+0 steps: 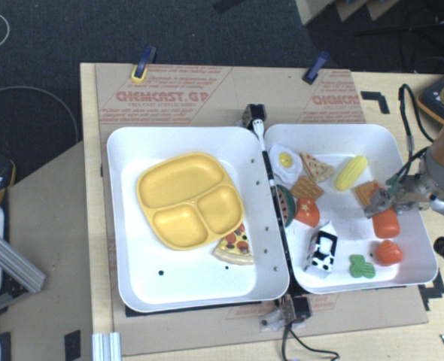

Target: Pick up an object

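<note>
Gripper (380, 200) is hovering in the right white bin (412, 271), apparently just above the red-orange plastic pepper (386, 223); can't tell its grasp state.

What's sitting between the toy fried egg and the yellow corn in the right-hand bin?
In the camera view, a tan wedge-shaped toy food piece lies between the fried egg and the corn, on the right bin floor.

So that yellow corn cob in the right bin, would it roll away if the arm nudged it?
Probably, somewhat. The corn cob looks rounded and elongated, lying on the smooth floor of the right bin, so a sideways push would likely roll it. It looks like toy food, so it's probably light and stiff. Its curved sides might slip from a pinch.
</note>
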Tool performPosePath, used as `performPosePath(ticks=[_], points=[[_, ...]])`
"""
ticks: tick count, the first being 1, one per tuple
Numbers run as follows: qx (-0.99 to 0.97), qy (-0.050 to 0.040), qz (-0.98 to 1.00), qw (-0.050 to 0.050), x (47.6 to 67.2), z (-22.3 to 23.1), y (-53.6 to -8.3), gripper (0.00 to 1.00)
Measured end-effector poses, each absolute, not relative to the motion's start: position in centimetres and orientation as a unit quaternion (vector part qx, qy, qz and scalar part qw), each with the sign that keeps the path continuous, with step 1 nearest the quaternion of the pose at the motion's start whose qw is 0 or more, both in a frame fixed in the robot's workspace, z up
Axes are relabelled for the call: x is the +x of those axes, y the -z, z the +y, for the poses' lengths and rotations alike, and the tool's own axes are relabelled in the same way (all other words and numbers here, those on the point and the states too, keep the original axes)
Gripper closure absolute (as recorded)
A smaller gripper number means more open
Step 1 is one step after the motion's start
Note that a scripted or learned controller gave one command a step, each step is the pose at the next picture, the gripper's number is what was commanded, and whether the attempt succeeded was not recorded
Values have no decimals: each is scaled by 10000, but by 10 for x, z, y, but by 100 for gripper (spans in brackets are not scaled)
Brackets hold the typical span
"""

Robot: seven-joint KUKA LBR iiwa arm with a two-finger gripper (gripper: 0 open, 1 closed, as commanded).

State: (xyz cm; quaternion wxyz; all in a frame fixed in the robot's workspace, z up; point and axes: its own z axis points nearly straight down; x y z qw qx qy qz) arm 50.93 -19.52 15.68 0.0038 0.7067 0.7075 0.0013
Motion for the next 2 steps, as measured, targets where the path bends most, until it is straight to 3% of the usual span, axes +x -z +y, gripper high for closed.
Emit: performPosePath(ticks=[1,2], points=[[7063,-16,7079,41,514,-190,-219,100],[7067,-6,7075,21,514,-190,-225,100]])
